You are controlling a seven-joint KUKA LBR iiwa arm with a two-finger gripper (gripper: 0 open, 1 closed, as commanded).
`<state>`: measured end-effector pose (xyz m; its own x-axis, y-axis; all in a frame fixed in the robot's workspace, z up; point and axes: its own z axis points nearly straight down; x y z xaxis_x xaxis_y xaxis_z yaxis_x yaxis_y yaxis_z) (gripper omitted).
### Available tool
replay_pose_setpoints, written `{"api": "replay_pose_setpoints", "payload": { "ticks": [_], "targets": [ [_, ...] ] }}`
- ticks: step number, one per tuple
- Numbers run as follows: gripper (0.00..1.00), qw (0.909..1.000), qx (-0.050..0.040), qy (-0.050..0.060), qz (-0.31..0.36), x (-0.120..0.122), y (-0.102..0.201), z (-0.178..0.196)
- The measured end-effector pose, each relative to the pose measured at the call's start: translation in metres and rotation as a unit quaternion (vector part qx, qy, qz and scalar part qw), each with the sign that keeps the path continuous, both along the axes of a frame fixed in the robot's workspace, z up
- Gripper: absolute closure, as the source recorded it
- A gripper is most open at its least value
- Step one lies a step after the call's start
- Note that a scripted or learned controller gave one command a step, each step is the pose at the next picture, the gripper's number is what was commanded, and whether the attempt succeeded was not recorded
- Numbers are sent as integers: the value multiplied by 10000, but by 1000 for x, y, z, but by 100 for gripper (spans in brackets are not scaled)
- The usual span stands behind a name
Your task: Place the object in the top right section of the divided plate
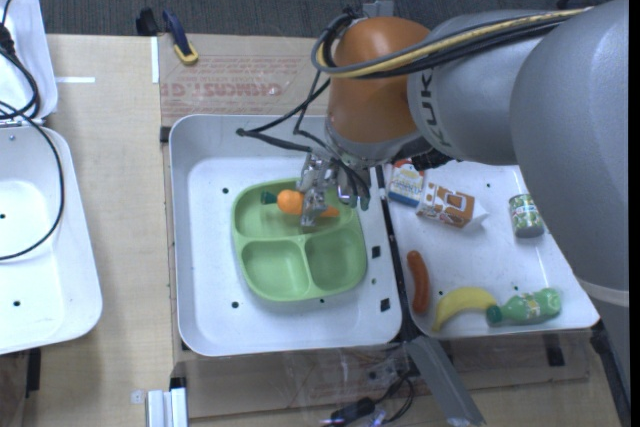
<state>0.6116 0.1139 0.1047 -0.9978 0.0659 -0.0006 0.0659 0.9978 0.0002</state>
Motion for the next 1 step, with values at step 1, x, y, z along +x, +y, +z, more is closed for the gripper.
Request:
{"api": "replay_pose_setpoints", "payload": {
  "ticks": [1],
  "targets": [
    [100, 9999, 4, -17, 165, 5, 23, 4]
  ]
}}
